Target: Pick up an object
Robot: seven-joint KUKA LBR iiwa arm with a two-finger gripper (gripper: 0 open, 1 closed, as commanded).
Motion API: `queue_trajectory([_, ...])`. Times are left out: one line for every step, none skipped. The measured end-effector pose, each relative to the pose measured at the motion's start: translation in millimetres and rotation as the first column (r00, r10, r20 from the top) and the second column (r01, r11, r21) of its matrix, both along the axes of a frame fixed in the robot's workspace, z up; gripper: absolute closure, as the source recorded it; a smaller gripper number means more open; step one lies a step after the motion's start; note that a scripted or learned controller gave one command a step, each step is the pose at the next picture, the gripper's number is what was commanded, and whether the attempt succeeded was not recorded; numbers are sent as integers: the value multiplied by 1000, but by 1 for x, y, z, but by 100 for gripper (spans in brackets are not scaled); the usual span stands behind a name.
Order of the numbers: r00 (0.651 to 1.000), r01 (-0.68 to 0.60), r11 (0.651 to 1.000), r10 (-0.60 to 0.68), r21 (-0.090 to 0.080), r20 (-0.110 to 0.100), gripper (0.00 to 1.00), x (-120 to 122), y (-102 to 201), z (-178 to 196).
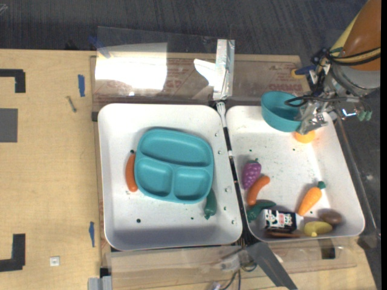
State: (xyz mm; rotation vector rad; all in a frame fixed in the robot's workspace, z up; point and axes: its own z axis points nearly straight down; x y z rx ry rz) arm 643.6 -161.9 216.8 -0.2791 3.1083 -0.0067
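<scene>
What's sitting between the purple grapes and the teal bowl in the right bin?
Nothing: in the camera view, the stretch of right bin floor from the purple grapes up to the teal bowl is bare white.

Bins [115, 222] looked smooth white plastic w/ slight gloss; teal divided tray [174, 165] matt plastic; bench top [42, 162] pale, raw-looking wood.

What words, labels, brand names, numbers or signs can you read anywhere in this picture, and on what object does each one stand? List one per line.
None can be read for certain.
Cardboard panel behind the bins: reddish print, too blurred to read.
Black and white carton in the right bin: a patterned face, any lettering too small to read.
Small white square tag on the wooden bench: too small to read.
</scene>
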Motion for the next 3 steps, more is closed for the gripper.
queue_trajectory([999, 41, 999, -41, 4, -11, 100, 26, 61, 26])
queue_trajectory([999, 49, 999, -49, 4, -14, 100, 25, 118, -13])
queue_trajectory([999, -50, 999, 50, 0, -2, 100, 26, 95, 66])
